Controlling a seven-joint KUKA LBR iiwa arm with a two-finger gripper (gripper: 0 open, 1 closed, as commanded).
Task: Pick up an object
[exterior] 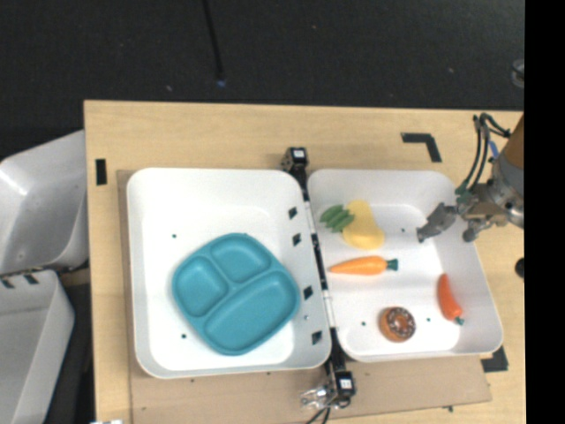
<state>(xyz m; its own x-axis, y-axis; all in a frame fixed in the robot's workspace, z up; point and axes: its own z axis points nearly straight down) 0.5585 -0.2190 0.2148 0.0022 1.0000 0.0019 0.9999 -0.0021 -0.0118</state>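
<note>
The right bin (pixel 415 188) holds several toy foods. A yellow piece with green leaves (pixel 360 226) lies at its upper left. Below that an orange carrot (pixel 357 267) lies crosswise. A small red-orange pepper (pixel 450 298) rests near the right wall, and a brown donut (pixel 397 322) sits at the front. My gripper (pixel 452 226) hangs over the bin's right side, above the pepper and right of the carrot. It is open, its two dark fingers spread apart with nothing between them.
The left bin (pixel 150 237) holds a blue divided plate (pixel 234 291). A black latch strip (pixel 311 254) runs between the bins. The wooden bench (pixel 221 135) surrounds both bins. A white housing (pixel 40 210) stands at the far left.
</note>
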